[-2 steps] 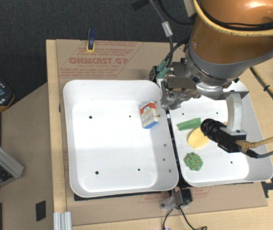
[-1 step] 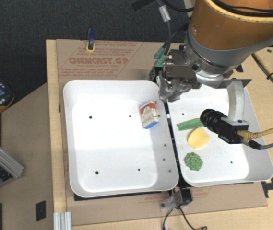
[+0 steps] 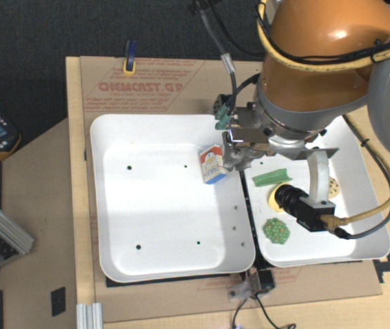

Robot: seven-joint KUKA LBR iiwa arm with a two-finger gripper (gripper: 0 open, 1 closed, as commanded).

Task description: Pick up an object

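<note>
A grey robot arm with an orange band reaches down over two shallow white bins. Its gripper hangs above the seam where the bins meet. The bulky wrist hides the jaws, so I cannot tell whether they stand wide, narrow, or closed on anything.

A small red, white and blue carton sits tilted, touching the jaws on their side toward the left bin. On the other side of the jaws, in the right bin, lie a flat green strip, a yellow piece and, farther off, a knobbly green ball.

The likely risk is an off-centre contact. If the jaws meet only the carton's edge, it may twist, slip free or get pushed away. The bins' raised rims beneath the jaws could also catch them.
</note>
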